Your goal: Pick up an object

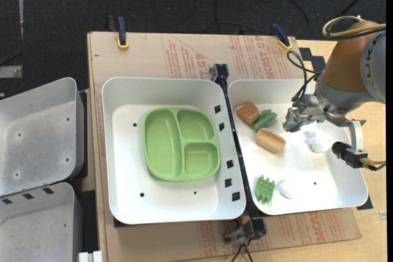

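Green ridged piece; gripper hangs beside tan roll.

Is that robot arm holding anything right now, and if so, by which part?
It cannot be told. The gripper hangs low over the right bin, near a tan block and a white lump, but the view shows nothing clearly in its grasp.

Right bin: crowded at far-left corner by brown block, green piece touching it, and tan roll just beside. Near edge blocked by green ridged toy and white ball. White lump under the arm. Open floor mid-bin between roll and ball. Left bin: green divided plate fills centre, free strip around the walls.
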Motion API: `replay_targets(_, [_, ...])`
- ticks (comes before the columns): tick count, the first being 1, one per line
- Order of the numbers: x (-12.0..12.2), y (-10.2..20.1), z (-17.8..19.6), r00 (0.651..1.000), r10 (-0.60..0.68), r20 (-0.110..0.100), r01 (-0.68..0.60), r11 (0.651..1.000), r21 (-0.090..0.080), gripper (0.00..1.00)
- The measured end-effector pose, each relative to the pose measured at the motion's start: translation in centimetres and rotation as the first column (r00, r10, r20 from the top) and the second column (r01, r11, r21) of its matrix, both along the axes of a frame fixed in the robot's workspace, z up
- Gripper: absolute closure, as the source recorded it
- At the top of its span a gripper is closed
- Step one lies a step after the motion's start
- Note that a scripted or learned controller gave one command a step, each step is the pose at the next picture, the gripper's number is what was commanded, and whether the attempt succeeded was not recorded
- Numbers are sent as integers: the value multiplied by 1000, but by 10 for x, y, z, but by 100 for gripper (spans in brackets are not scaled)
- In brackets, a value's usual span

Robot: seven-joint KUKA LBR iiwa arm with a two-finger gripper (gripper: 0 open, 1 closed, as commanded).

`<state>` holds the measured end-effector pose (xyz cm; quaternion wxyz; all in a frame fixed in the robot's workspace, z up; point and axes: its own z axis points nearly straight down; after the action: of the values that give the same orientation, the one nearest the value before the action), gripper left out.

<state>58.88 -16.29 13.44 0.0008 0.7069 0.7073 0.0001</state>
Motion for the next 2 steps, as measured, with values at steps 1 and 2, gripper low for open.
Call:
replay_targets(1, [2, 0, 63, 1000, 2, 3, -2, 1000, -1, 100])
replay_targets(2, [2, 0, 66, 1000, 1, 0, -1, 1000, 0, 100])
